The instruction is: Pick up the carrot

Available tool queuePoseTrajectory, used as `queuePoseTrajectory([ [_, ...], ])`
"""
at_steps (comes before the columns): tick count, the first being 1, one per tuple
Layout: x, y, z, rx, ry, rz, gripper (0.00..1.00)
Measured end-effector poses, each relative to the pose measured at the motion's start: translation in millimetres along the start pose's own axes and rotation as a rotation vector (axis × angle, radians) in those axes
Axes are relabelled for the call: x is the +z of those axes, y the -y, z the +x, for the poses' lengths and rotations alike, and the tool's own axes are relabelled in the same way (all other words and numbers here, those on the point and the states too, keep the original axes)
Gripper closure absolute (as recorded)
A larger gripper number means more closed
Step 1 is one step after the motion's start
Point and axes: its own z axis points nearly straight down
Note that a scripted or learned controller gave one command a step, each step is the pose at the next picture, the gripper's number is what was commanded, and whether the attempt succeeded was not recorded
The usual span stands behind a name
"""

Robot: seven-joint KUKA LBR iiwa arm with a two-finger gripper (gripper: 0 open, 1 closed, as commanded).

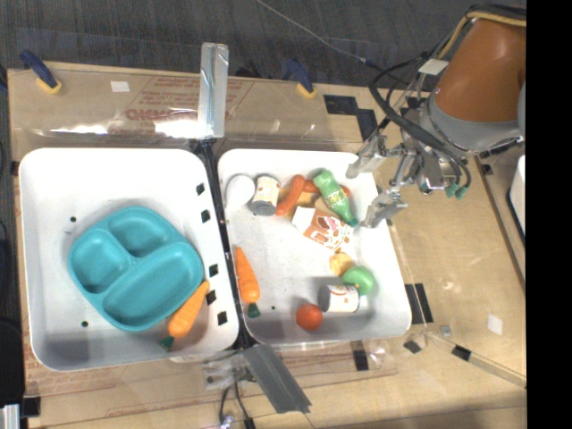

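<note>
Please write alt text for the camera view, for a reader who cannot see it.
The gripper hovers at the right bin's right edge, holding nothing. One carrot lies by that bin's left wall; another lies beside a blue tray in the left bin.

Glossy teal plastic tray (107,275)

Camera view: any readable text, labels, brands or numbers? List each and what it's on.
None can be read for certain.
Clear plastic sheet behind the bins: faint reddish print, too blurred to read.
Small printed carton in the right bin: coloured graphics, lettering too small to read.
Small can near the red tomato: label too blurred to read.
</note>
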Motion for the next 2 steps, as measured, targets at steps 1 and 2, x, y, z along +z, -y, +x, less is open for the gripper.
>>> queuePoseTrajectory([
  [1, 141, -48, 37, -0.061, -0.009, -0.006, 0.0],
  [2, 183, -42, 84, -0.064, 0.034, 0.004, 0.0],
])
